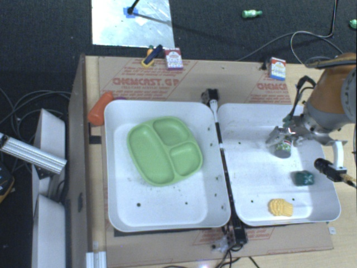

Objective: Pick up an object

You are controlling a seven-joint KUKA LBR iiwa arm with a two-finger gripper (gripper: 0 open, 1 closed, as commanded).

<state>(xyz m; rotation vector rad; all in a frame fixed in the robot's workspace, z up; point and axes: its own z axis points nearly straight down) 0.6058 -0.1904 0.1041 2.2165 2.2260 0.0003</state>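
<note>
The tool sat low in the right bin; its grip state could not be judged. Toward the bin's near edge lay 2 objects, a teal piece and a yellow piece, neither lifted.

It looked like a robotics lab: a cardboard-topped bench stood on dark carpet among loose cables

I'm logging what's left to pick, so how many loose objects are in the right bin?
2 clearly: a yellow object near the front edge and a dark green object toward the right side. A third small item may sit under the gripper; it's too blurred to confirm.
</note>
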